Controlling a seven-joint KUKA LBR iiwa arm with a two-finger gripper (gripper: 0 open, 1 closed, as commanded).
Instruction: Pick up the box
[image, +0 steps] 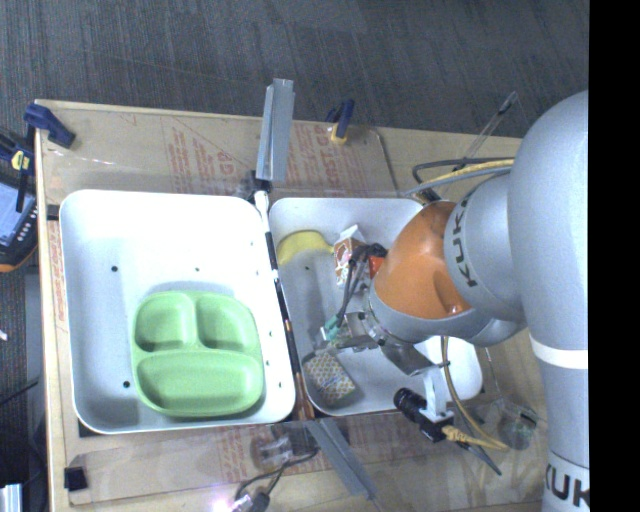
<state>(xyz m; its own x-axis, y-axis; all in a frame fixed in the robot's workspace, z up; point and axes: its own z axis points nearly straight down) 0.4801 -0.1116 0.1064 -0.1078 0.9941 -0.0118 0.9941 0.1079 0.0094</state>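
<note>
The small flat box (329, 376), its top covered in a fine speckled grey-and-tan pattern, lies tilted at a slant on the floor of the right-hand shallow white bin (300, 290), close to that bin's near edge and toward its left wall. Its corners look slightly worn and its printed face points up.

Just above the box hangs the pincer (345, 335), a cluster of dark metal parts with a green tint, at the end of the grey arm with the orange band (425, 270). Whether the pincer is open or closed cannot be told from here, and the box sits apart from it, on the bin floor.

Farther back in the same bin, near the far edge, rests a yellow rounded object (302, 245), and beside it a crumpled packet with orange and white print (350, 250).

The left-hand shallow white bin (100, 230) holds a light green plastic tray with three compartments (197, 355), lying toward its near right corner. Both bins sit on a pale wooden surface (180, 140) marked with red printed lettering.
</note>
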